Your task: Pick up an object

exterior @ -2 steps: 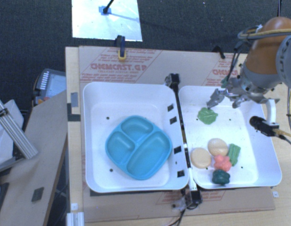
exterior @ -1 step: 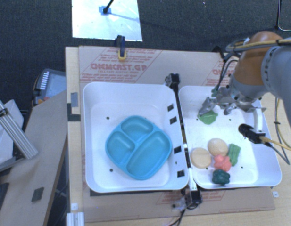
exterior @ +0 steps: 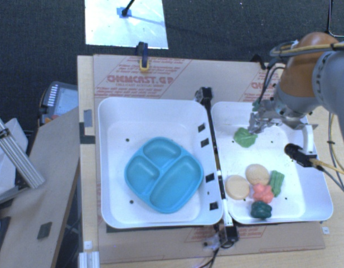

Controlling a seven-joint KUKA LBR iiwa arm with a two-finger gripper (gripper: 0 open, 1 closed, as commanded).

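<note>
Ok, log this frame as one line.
arm: over right bin | gripper: at light green item | grasp: unconfirmed | blue plate: left bin

The bench [exterior: 85,166] carries a brown board with red lettering [exterior: 160,74]. On that board sit two shallow white bins side by side, touching: the left bin [exterior: 113,166] and the right bin [exterior: 316,197].

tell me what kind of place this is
Probably a robotics lab bench for pick-and-place trials: a grey and orange arm reaches over two white bins, one holding a blue divided plate, the other toy food.
</note>
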